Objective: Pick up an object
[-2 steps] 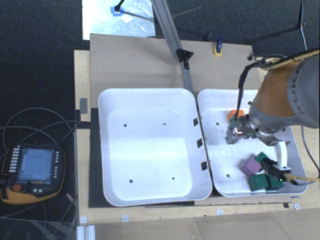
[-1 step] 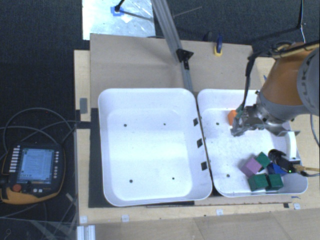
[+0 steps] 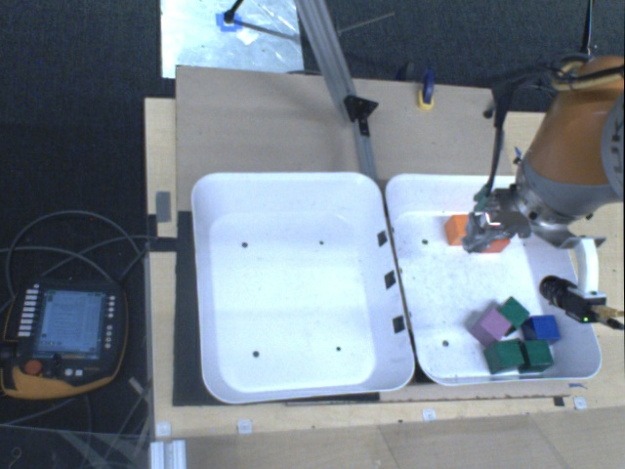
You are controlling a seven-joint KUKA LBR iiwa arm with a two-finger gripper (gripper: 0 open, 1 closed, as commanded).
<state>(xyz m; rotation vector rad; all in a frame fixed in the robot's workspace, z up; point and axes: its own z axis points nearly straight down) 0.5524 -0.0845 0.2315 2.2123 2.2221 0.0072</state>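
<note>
Down in the right bin (image 3: pixel 430 262), the tool (image 3: pixel 482 234) sits over an orange block (image 3: pixel 457 229); whether it is released or clenched cannot be told.

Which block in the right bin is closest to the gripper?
The orange block, right under the gripper; the purple, green and blue blocks cluster apart at the bin's near corner.

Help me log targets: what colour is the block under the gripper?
Orange; the block sits under the gripper in the camera view.
</note>
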